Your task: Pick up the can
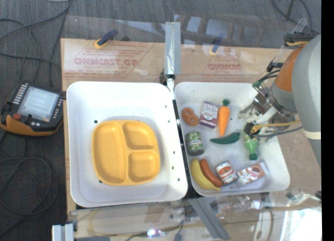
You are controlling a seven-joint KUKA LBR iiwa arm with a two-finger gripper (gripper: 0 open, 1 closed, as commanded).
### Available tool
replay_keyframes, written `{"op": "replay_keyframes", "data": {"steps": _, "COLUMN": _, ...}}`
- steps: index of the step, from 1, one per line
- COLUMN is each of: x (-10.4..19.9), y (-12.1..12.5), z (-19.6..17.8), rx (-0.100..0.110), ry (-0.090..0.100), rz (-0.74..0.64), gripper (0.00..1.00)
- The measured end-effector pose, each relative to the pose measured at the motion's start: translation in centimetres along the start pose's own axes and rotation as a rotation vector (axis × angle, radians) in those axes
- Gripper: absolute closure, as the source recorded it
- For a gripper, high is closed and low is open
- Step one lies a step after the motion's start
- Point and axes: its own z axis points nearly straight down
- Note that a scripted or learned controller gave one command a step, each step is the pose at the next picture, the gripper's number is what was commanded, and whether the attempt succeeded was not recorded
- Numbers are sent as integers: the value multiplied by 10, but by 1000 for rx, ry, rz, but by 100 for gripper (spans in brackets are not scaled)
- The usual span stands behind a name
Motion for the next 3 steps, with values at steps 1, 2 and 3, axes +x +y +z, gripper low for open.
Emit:
{"op": "replay_keyframes", "data": {"steps": 1, "x": -1, "y": 0, "z": -6, "rx": 0, "ry": -9, "rz": -2, "gripper": 100}}
{"op": "replay_keyframes", "data": {"steps": 2, "x": -52, "y": -39, "z": -117, "rx": -6, "ry": 0, "rz": -255, "gripper": 100}}
{"op": "replay_keyframes", "data": {"steps": 3, "x": -52, "y": -39, "z": -117, "rx": -5, "ry": 1, "rz": -256, "gripper": 0}}
